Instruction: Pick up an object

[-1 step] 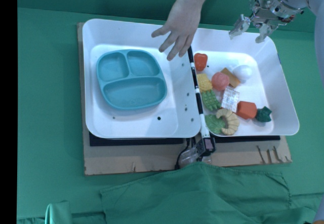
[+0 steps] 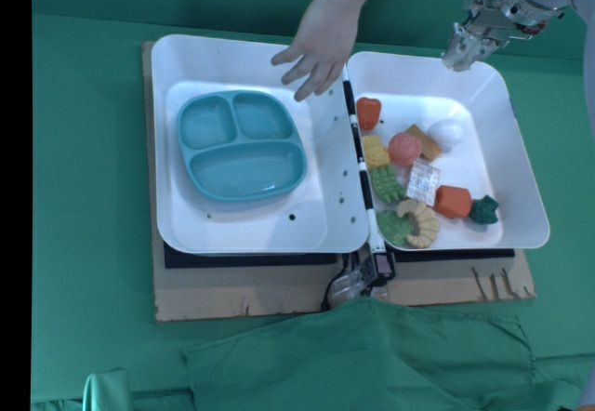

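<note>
Over the far corner of the right bin [image 2: 521, 167] hangs the gripper [image 2: 462, 56]; toy foods [image 2: 409, 178] lie below. I cannot tell how it stands.

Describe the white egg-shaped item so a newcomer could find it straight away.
Start at the right bin, the one crowded with toy food. Look toward its far right inner corner: the white egg lies there, just right of an orange-brown block. It is the only plain white, smooth, rounded piece among coloured neighbours.

Glossy white plastic bins [image 2: 521, 167], matt green cloth [image 2: 84, 214] (wrinkled), rough brown cardboard [image 2: 232, 293].
</note>
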`<state>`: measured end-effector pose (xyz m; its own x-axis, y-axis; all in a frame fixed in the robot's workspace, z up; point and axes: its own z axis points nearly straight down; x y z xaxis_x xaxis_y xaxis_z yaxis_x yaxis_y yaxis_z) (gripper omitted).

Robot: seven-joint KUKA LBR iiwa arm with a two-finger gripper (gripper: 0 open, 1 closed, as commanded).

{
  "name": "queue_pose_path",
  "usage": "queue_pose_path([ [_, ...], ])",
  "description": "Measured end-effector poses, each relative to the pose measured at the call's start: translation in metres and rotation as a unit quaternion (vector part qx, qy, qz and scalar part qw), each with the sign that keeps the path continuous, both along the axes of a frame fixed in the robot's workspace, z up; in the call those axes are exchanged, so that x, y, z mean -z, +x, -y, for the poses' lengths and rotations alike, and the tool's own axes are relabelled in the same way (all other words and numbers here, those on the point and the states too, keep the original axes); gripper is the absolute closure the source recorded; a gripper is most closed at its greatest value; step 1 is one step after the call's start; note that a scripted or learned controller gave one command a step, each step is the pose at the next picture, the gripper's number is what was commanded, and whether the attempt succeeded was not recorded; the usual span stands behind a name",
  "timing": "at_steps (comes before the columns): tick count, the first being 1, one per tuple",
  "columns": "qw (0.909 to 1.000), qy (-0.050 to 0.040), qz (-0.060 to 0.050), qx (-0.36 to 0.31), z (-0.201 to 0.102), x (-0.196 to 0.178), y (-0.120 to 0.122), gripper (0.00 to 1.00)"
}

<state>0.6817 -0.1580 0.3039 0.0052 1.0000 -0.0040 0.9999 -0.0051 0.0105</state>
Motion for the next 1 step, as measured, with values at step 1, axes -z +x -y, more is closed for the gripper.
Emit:
queue_pose_path([
  [1,1.0000,0.0014,0.003,-0.005,-0.0654,-0.0877,0.0112,1.00],
])
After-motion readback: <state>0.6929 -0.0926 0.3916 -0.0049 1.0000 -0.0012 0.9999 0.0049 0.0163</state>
